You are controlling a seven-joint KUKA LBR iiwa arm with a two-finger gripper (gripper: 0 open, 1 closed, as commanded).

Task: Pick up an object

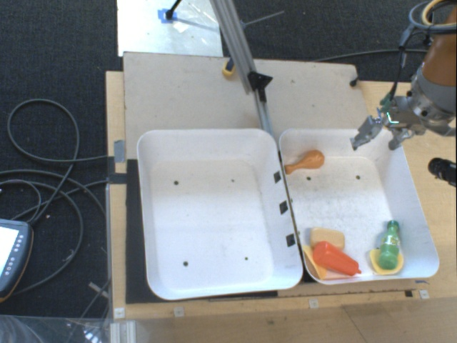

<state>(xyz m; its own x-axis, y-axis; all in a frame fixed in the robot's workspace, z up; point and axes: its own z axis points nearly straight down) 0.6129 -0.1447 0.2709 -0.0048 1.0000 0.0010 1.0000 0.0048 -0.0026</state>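
The counter has a pale wood top, partly covered by a beige board. Dark carpet surrounds it. Black cables loop across the carpet at left. A metal pole slants over the board. A white sheet, possibly paper, lies beyond the counter's far edge.

Bright, even overhead light, faint soft shadows, mild glare on the white bins, slightly soft focus
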